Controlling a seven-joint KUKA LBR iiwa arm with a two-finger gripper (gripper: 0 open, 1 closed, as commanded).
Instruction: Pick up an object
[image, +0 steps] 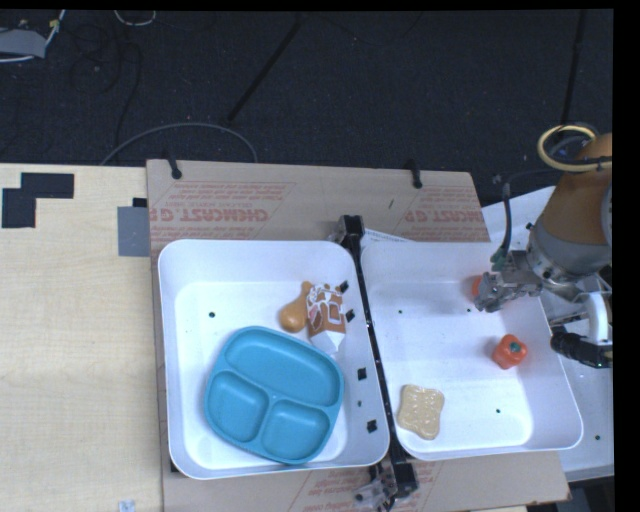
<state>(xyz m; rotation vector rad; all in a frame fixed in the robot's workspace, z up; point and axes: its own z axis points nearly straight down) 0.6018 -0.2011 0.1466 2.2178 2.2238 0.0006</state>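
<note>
My gripper hangs low over the right bin, near its far right side, with the arm coming in from the right. A small red-orange thing peeks out at the gripper's left side; whether it sits between the fingers is hidden. An orange tomato-like toy lies in the right bin just below and to the right of the gripper. A tan waffle-shaped piece rests near the bin's front left.
The left bin holds a blue divided plate, a brown drumstick-like toy and a brown-and-white packet. A black divider runs between the bins. Cardboard lies behind both bins.
</note>
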